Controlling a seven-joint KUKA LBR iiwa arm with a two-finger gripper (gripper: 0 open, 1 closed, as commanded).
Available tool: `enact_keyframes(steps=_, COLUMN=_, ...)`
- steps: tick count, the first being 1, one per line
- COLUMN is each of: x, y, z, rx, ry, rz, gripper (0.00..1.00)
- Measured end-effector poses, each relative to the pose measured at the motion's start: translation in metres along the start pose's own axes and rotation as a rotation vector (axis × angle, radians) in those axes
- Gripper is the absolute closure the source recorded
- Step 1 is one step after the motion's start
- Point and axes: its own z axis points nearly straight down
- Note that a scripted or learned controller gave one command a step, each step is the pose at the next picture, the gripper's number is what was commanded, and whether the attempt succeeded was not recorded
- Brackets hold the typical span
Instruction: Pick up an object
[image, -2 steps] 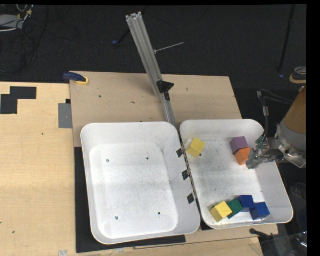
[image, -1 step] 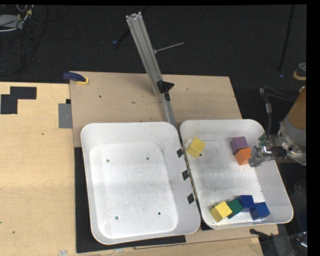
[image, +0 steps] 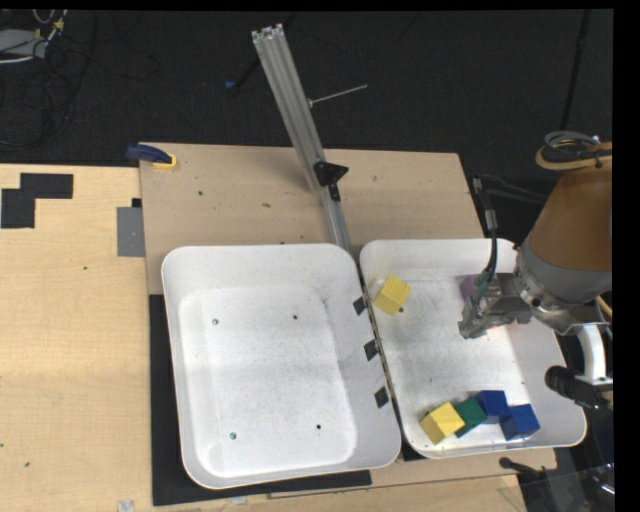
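The arm (image: 572, 235) reaches in from three o'clock, its orange band uppermost and the grey wrist section below it pointing toward nine o'clock. The gripper (image: 476, 322) hangs low off the wrist at about the eight o'clock side, its dark metal body angled downward. Whether its tips are apart or together cannot be made out at this slant.
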Motion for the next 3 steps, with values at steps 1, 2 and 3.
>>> enact_keyframes(steps=1, x=0.057, y=0.007, z=0.009, rx=0.001, ry=-0.001, rz=0.000, gripper=1.00)
enact_keyframes(steps=2, x=0.112, y=0.015, z=0.016, rx=0.001, ry=-0.001, rz=0.000, gripper=1.00)
enact_keyframes(steps=3, x=0.174, y=0.024, z=0.008, rx=-0.001, ry=-0.001, rz=-0.002, gripper=1.00)
